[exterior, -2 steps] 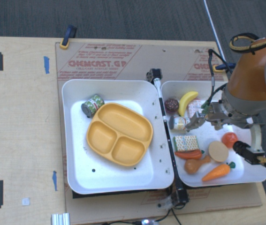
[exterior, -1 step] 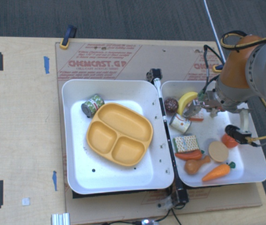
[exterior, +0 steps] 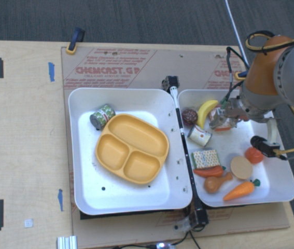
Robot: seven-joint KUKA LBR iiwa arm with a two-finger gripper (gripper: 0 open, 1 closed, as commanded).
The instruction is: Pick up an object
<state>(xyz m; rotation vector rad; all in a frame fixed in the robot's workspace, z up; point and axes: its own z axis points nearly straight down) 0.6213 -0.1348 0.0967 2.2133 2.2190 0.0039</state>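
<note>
Step in hand, by my reading: the approach, with nothing lifted yet. The pincer (exterior: 223,117) sits low in the upper part of the right bin (exterior: 287,191); whether it is apart or together, I cannot tell, and nothing is visibly clamped in it.

Far to the pincer's left, in the left bin (exterior: 79,139): a small green-labelled can (exterior: 102,116) on its side, touching the rim of a yellow three-compartment plastic tray (exterior: 131,148), smooth and matte.

Closer to it, still on its left: a dark round fruit-like piece (exterior: 190,116), and a small white cup-like item (exterior: 199,135) just below that. The yellow banana (exterior: 206,111), curved and glossy, lies just beside the pincer and looks like the likeliest target.

Below the pincer: a speckled green-and-white sponge block (exterior: 206,158), a red chili pepper (exterior: 209,170), a tan pear-shaped piece (exterior: 217,182), a tan disc (exterior: 241,167), an orange carrot (exterior: 238,190). Below and to its right: a red tomato (exterior: 253,154).

Next move calls for centring over one item; the smooth curved toys may slip.
</note>
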